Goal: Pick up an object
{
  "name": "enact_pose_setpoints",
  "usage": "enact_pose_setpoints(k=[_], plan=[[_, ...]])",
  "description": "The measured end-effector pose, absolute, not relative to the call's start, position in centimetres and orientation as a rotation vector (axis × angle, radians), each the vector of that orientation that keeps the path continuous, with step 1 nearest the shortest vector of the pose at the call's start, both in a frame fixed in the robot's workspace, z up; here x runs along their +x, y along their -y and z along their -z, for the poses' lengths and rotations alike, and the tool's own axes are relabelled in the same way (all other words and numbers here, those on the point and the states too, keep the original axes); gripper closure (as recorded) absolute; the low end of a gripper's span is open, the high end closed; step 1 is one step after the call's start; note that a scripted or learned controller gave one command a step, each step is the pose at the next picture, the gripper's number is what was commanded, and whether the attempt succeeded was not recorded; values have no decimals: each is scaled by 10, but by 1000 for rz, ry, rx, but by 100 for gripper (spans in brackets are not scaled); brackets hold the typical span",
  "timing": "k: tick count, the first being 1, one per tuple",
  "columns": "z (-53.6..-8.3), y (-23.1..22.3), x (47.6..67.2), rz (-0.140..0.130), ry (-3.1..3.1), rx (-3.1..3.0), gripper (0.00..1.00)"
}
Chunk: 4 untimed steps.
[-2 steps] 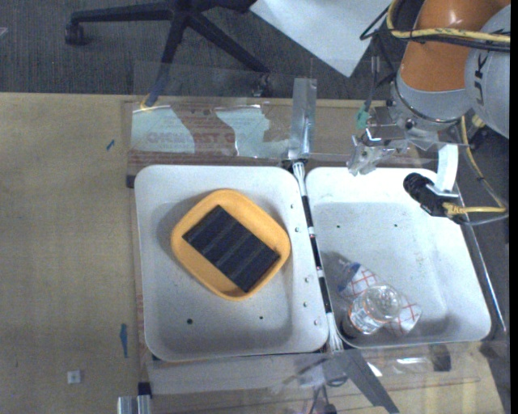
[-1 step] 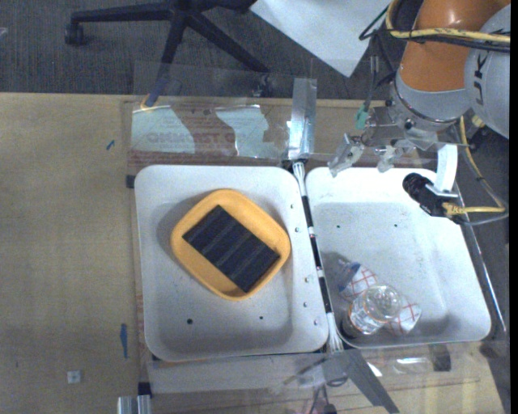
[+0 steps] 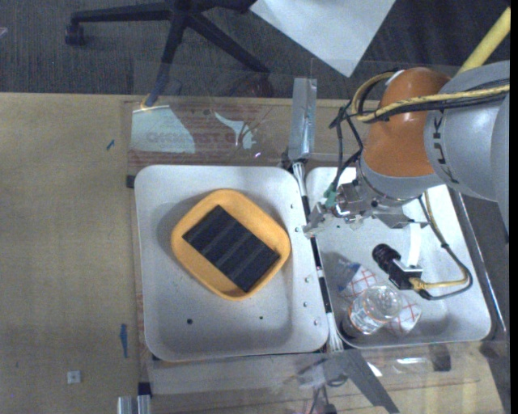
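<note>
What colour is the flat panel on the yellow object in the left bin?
The panel is black; the camera view shows it best.

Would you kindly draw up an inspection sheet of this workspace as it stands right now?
Surface: left bin and right bin, both white, side by side on a wooden bench.
Job's things: yellow tray with a black ribbed panel on it, in the left bin; clear cup in the right bin, near its front edge.
Clutter: small blue-and-white scrap beside the cup, too unclear to name.
Grippers: gripper over the right bin's left edge.
Cables: yellow cable and black wires along the arm.
Surroundings: chair base and white sheet on the dark floor behind the bench.
</note>
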<state>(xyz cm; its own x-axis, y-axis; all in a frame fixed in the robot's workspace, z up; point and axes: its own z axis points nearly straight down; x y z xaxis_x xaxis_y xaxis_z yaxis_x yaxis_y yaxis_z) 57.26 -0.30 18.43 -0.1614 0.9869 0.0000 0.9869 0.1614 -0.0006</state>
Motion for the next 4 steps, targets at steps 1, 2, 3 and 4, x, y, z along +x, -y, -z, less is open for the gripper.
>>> enact_pose_setpoints(k=[1,2,3,4], plan=[[-185,78,602,0,2324,-2117,0],[-153,116,554,0,2484,-1921,0],[-89,109,503,13,2721,-1603,0],[-88,100,524,5,2553,-1845,0]])
